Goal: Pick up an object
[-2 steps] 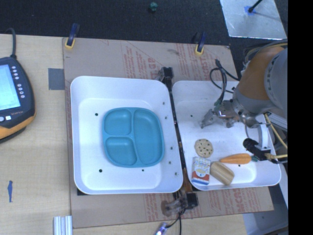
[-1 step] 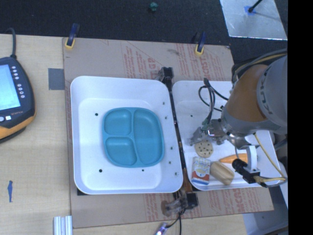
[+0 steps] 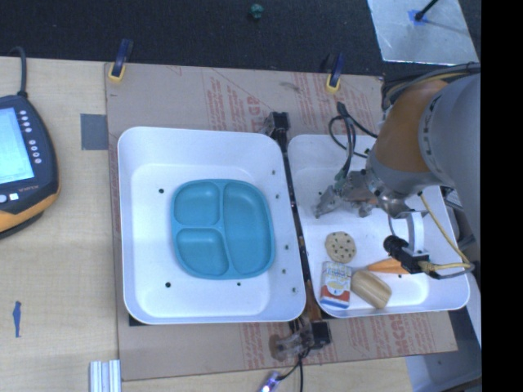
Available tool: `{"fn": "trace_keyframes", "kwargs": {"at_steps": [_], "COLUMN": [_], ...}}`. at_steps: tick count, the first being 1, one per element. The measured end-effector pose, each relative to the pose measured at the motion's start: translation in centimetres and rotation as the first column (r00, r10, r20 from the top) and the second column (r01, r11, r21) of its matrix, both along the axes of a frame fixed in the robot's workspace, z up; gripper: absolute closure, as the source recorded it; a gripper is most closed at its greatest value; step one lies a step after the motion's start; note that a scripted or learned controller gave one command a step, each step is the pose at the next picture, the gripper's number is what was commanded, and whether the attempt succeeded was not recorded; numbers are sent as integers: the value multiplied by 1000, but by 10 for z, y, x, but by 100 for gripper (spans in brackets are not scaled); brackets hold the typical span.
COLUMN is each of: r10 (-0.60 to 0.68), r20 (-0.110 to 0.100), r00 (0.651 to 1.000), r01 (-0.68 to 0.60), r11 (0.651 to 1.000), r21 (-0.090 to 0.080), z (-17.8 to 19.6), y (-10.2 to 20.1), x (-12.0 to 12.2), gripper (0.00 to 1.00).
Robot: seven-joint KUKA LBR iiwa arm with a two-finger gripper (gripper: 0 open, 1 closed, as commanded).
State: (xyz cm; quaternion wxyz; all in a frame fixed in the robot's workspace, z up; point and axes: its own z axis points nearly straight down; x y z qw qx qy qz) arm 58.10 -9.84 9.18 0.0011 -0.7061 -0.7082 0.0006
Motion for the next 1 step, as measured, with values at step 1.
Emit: {"fn": "trace_keyframes", "kwargs": {"at_steps": [1], "r10": [2], "r20": [-2], "r00": [1000], "r01": [-2], "r11": [1000], "r21": [-1], "z": [-1], "y": [-8], "x": [-71], "gripper": [0]}}
